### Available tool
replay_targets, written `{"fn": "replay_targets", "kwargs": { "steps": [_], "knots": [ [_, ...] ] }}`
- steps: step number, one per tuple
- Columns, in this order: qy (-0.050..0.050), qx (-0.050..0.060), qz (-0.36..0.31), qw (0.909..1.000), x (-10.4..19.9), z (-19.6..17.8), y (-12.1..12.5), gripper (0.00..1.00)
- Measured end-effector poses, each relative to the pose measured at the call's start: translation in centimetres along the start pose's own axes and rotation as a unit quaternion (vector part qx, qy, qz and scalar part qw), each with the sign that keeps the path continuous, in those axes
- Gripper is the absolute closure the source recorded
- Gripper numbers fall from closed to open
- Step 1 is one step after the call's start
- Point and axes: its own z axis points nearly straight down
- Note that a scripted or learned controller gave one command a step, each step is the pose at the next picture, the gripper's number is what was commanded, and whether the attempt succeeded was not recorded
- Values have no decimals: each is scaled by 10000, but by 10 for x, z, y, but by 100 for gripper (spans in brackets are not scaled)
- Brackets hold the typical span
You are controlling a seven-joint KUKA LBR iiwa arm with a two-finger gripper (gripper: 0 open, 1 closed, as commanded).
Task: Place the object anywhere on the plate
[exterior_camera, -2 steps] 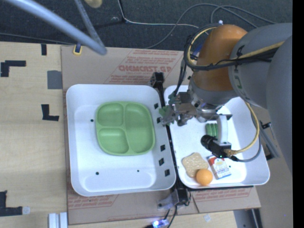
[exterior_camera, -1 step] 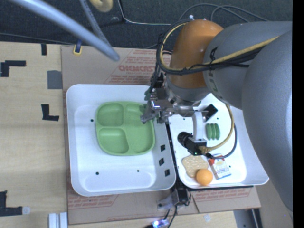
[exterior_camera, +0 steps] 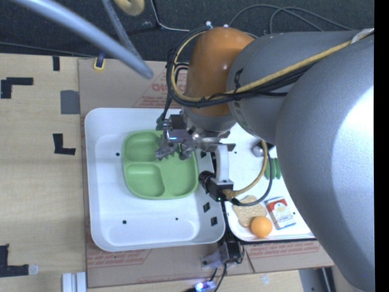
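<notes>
Seen from above at a slant: two shallow white bins side by side on a bench lined with brown cardboard (exterior_camera: 121,87). In the left bin (exterior_camera: 106,181), a green plate (exterior_camera: 152,175) with three compartments, lying flat toward the bin's upper right, its bare sections facing up. Over the plate's upper right corner, the gripper (exterior_camera: 176,140), hanging from a grey arm (exterior_camera: 316,120) with an orange band (exterior_camera: 216,56) above the wrist; impossible to tell from this angle how wide the gripper stands or whether anything sits in it, since the wrist and dark cabling crowd the spot. In the right bin (exterior_camera: 267,233), largely covered by the arm, a small cluster near the lower edge: an orange ball (exterior_camera: 261,226), round and so without any long axis; just above it and touching, a tan cracker (exterior_camera: 249,212); just to the right, a small red and white box (exterior_camera: 281,212), long axis running from upper left to lower right. A green item (exterior_camera: 273,166) partly hidden at the arm's edge, too covered to identify. Ball, cracker and box all well apart from the plate.
</notes>
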Motion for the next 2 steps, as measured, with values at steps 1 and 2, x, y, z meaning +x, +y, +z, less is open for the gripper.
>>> {"fn": "replay_targets", "kwargs": {
  "steps": [1, 2],
  "knots": [
    [2, -4, 4, 10000, 45, 2, 9, 100],
    [-8, -1, 16, 10000, 43, 2, 9, 0]
  ]
}}
